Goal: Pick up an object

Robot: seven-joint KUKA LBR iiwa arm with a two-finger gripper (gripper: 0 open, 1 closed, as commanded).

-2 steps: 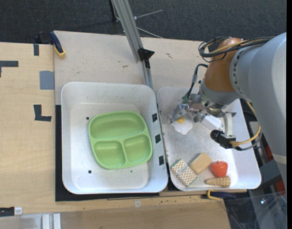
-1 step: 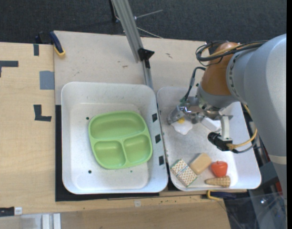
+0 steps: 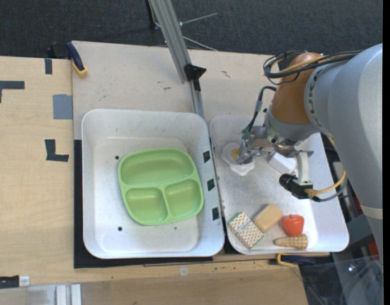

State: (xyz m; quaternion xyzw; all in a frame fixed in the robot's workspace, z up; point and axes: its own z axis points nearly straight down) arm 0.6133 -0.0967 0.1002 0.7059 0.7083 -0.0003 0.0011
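We see the gripper (image 3: 244, 154) low over a pale object (image 3: 235, 154); we cannot tell its state. Next: lift.

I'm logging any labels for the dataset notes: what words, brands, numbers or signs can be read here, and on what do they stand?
None: no word, brand, number or sign can be read here.
Green divided plate: plain, no print.
Checkered packet: pattern only; any print is too small to read.
Arm and claw: no legible marking.
Dark tape pieces on the bench: shapes, not letters.
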